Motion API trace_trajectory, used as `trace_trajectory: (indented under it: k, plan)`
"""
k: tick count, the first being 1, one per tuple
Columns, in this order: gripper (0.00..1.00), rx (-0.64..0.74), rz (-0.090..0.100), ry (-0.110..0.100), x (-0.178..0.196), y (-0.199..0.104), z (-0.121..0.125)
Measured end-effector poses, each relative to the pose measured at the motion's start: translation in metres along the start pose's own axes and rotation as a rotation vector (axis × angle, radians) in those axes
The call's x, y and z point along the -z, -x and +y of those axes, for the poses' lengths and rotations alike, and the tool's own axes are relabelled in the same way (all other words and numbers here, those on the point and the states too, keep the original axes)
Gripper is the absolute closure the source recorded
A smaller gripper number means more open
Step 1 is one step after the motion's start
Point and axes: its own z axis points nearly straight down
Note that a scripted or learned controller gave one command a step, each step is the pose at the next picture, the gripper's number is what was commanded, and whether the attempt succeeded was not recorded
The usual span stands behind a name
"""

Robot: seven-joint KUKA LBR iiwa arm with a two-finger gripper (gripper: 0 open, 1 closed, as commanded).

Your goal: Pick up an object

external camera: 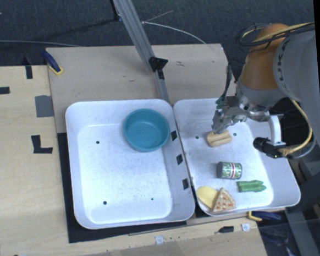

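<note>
A: Where is the gripper [222, 124]?

B: Low in the right bin [275, 195], just above the bread [219, 139], its tip right at the bread's upper edge. Whether it is spread or closed, I cannot tell.

A: Does it hold the bread?

B: Nothing shows between its tips. The bread lies flat on the bin floor.

A: What else is near the bread?

B: Below it a green can [229, 170] lies on its side. Further below and right, a green pod [250, 186]. Below and slightly left, a yellow wedge [206, 194] touches a pizza slice [224, 201].

A: And left of the bread?

B: A blue bowl [146, 129], in the left bin [92, 174].
</note>
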Motion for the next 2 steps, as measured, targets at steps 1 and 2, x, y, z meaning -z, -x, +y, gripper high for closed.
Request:
trace_trajectory:
  k: [1, 2]
  plan:
    - [1.0, 0.001, 0.0, 0.0, 0.041, 0.0, 0.001]
    - [1.0, 0.006, 0.002, -0.004, 0.035, -0.055, 0.012]
